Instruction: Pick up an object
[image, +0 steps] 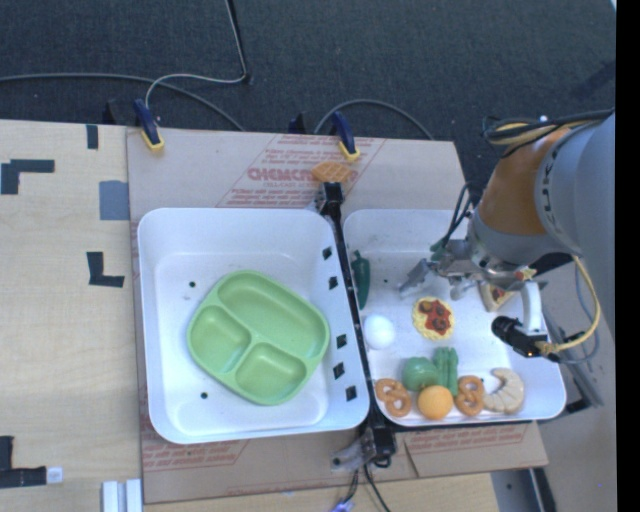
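Observation:
The right bin (400, 232) holds several toy foods. A small round pizza (434, 317) lies near its middle, with a white egg (379, 330) to its left and a dark green pepper (360, 279) against the left wall. Along the front are a green broccoli piece (431, 369), an orange (434, 402), two pretzels (394, 397) (468, 394) and a tan croissant (506, 390). My gripper (437, 284) hangs just behind the pizza, open, with nothing between its fingers.
The left bin (165, 250) carries a light green divided plate (258, 337). A black divider with clips (343, 300) runs between the bins. The arm's grey body with its orange band (520, 195) covers the right bin's far right side. Cables trail behind the bench.

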